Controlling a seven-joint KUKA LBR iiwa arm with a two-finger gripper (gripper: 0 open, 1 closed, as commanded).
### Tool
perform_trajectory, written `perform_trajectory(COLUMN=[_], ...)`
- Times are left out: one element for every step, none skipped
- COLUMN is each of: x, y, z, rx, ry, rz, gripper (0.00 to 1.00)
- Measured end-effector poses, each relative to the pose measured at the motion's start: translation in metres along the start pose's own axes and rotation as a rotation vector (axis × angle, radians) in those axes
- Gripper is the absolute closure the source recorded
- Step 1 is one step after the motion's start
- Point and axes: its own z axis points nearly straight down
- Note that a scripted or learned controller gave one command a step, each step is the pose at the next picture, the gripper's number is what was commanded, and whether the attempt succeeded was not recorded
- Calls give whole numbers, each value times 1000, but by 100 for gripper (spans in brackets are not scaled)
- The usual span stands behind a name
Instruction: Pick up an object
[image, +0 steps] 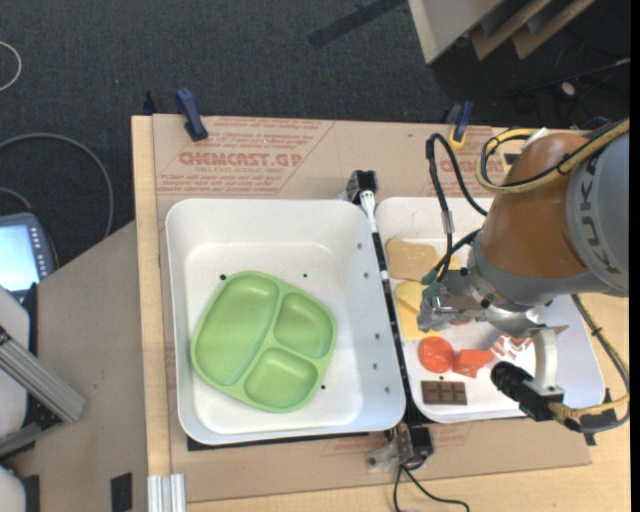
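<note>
From above, two white bins sit side by side on a brown board. The left bin (190, 250) holds a green divided plate (262, 340) lying flat, with three compartments, set toward the bin's near half.

The right bin (590, 375) is where the arm (545, 225) is working (it comes in from the right and covers much of that bin). Its gripper (440, 305) hangs low over the bin's left part, just above a pale yellow piece (408, 296); I cannot tell from here how it is set, and nothing is visibly caught in it.

Around it lie the loose things: a tan flat piece (410, 258) toward the far side, touching or overlapping the yellow one; an orange-red round object (435, 353) nearer the front, with an orange block (474, 361) just beside it on the right; a dark brown chocolate bar (444, 393) by the front wall; and a small red-and-white item (515, 347) partly under the arm. A black cylindrical part (520, 388) sticks out over the bin's front right.
</note>
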Motion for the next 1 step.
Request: perform_trajectory(x=[87], y=[0], z=[-64], rx=[-2], ry=[6], rz=[-12], gripper=[100])
